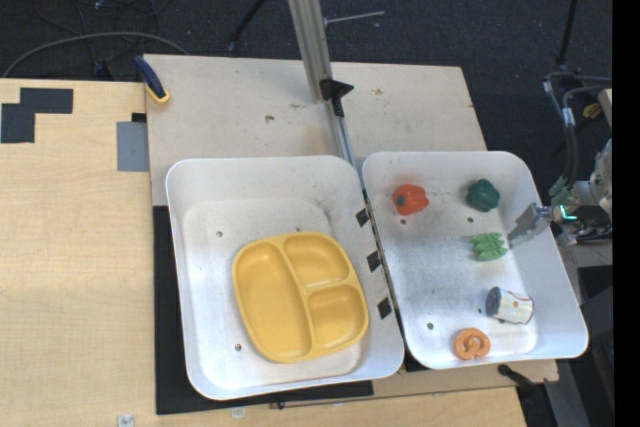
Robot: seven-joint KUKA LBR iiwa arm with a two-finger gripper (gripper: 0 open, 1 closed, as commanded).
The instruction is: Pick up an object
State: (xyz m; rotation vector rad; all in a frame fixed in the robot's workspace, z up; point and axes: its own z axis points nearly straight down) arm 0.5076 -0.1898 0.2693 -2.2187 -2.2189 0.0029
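The right bin holds several small things. A red pepper-like toy lies near its back left, and a dark green lump sits at the back right. A light green piece rests mid-right, a white and grey cup-like item lies on its side toward the front, and an orange ring is near the front rim. My gripper comes in over the bin's right rim, just right of the light green piece and slightly above it. Nothing is seen held in it.
The left bin carries a yellow divided plate. A metal post rises behind the bins, where they meet. A light wooden table lies to the left, and cables cover the dark floor behind.
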